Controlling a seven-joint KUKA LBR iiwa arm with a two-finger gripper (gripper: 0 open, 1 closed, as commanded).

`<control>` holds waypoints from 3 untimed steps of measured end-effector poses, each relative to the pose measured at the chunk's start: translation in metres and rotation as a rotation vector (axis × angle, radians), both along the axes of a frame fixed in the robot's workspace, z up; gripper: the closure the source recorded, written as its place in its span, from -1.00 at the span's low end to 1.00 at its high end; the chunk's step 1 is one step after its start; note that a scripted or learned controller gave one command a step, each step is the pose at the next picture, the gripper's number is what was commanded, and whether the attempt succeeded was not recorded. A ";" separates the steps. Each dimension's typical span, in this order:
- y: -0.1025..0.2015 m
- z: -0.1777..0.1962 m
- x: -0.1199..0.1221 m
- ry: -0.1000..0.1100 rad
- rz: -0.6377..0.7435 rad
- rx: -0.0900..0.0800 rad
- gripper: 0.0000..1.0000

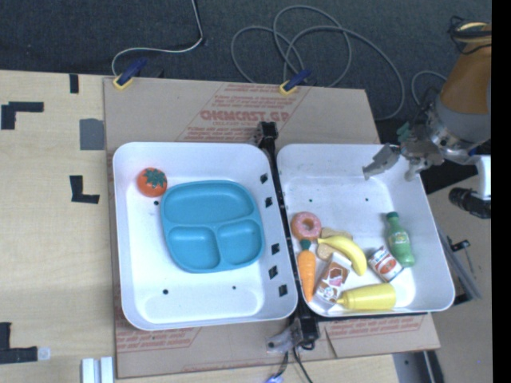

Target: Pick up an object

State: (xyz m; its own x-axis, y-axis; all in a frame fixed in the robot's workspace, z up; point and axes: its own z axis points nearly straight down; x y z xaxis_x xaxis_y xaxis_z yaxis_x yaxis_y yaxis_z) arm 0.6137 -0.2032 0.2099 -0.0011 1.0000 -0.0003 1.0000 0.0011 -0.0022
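Cardboard-topped bench, grey two-finger gripper (393, 163) spread and holding nothing above the right shallow white bin (351, 159)
Toys cluster at its near end; best bet: descend squarely over the upright green plastic bottle (398, 238), which stands apart

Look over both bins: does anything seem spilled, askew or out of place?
Nothing looks spilled or damaged. The toy food lies jumbled in the right bin: the yellow bottle and banana lie on their sides. The tomato sits alone beside the blue tray.
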 end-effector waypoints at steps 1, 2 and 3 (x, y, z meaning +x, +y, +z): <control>-0.007 -0.115 -0.041 -0.003 0.002 0.003 -1.00; -0.020 -0.009 0.040 -0.004 0.001 -0.002 -1.00; -0.020 -0.085 -0.004 0.003 -0.001 0.001 -1.00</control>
